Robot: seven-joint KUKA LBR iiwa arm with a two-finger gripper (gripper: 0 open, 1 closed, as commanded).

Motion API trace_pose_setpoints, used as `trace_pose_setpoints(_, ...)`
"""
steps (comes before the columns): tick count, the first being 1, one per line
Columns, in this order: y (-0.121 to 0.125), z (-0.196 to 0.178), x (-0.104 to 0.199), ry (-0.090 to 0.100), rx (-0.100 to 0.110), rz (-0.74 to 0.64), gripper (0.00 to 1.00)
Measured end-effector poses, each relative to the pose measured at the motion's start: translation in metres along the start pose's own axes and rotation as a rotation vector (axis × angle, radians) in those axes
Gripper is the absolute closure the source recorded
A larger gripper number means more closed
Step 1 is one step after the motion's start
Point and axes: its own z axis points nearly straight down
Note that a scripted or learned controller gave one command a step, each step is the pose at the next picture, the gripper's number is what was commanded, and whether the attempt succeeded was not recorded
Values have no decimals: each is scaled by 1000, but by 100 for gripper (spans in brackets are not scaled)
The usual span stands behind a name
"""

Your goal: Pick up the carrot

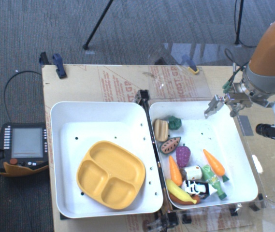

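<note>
Two orange carrots lie in the right bin. One carrot with a green top rests near the bin's right side, pointing up-left. The other carrot lies near the bin's left wall, below the purple grapes. My gripper hovers over the bin's far right corner, well above and behind the right-hand carrot. Its fingers are spread open with nothing between them.
The right bin also holds a bread slice, a green vegetable, a watermelon slice, a banana, a white can and a green bottle. A yellow divided plate sits in the left bin.
</note>
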Motion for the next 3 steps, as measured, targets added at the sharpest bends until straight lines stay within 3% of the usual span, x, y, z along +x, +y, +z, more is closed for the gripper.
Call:
trace_pose_setpoints(1,-38,148,-37,7,2,-125,0)
trace_pose_setpoints(2,-38,137,-40,7,4,-119,100)
trace_pose_setpoints(3,-18,80,-15,0,-3,261,100)
